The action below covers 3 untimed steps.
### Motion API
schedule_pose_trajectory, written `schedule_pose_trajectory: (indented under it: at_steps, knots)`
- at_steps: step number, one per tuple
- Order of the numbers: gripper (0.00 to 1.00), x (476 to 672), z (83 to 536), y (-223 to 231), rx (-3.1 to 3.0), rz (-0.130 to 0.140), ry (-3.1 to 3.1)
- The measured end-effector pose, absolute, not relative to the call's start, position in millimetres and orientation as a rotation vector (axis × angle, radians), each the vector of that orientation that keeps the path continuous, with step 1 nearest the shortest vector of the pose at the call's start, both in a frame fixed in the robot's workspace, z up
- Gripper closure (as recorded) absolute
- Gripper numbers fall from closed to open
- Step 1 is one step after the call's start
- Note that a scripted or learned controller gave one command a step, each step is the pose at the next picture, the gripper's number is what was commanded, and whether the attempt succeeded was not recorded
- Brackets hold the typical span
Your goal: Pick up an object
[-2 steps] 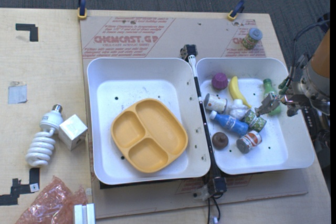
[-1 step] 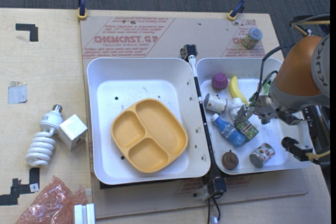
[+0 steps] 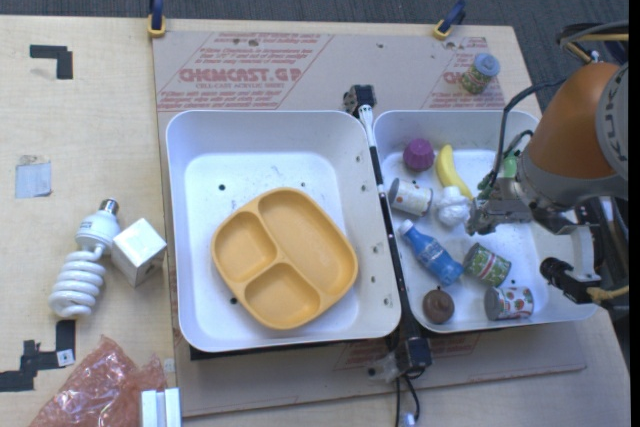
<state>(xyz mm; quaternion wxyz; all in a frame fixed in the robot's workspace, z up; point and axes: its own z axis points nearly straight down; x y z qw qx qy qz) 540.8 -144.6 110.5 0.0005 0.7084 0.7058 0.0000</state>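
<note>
My gripper (image 3: 482, 221) hangs low inside the right bin (image 3: 560, 315), under the orange wrist band. It sits just right of a white lumpy object (image 3: 452, 210) and just above a green can (image 3: 487, 265). Around it lie a yellow banana (image 3: 452, 170), a purple ball (image 3: 419, 154), a white cup on its side (image 3: 409, 198), a blue bottle (image 3: 432, 253), a brown round item (image 3: 437, 305) and a strawberry-print can (image 3: 510, 302). I see nothing held.
The left bin (image 3: 190, 165) holds a yellow divided plate (image 3: 285, 257). A small jar (image 3: 482, 73) stands on the board behind the right bin. On the bench at left lie a spiral light bulb (image 3: 80, 265), a white cube (image 3: 138, 250) and a red mesh bag (image 3: 100, 385).
</note>
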Motion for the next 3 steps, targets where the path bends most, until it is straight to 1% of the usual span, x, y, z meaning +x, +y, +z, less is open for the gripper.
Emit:
schedule_pose_trajectory:
  at_steps: [1, 2, 3]
  knots:
    - [0.0, 540.8, 110.5, -144.5, 2.224, 0.0, 2.217]
    - [0.0, 633.0, 132.1, -122.9, 2.218, 0.0, 2.223]
    - [0.0, 653.4, 89.6, -127.2, 2.23, -0.029, 2.243]
